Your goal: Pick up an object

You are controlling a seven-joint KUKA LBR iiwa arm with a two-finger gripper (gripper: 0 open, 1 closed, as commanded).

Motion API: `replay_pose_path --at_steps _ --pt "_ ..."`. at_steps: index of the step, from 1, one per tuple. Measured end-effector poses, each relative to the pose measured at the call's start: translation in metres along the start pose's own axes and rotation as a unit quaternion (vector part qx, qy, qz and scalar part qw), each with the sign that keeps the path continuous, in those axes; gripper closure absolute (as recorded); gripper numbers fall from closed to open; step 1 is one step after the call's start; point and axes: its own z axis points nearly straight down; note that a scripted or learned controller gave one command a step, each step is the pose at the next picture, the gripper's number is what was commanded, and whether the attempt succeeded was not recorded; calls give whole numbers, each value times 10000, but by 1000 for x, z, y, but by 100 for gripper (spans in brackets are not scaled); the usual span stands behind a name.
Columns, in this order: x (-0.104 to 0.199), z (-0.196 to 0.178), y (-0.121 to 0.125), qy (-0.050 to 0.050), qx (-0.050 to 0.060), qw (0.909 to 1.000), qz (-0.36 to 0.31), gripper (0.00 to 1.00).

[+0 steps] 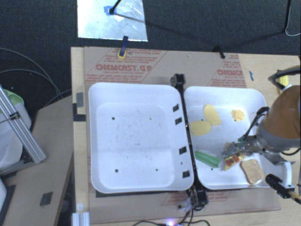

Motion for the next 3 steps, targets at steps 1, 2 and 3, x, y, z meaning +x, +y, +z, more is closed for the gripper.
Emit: replay_pose_path --at_steps 1,2,3 --pt "56 -24 15 10 1 10000 -37 100" --pt "150 -107 1 26 -19 10000 -66 100" --pt "185 -121 12 9 14 10000 -30 100"
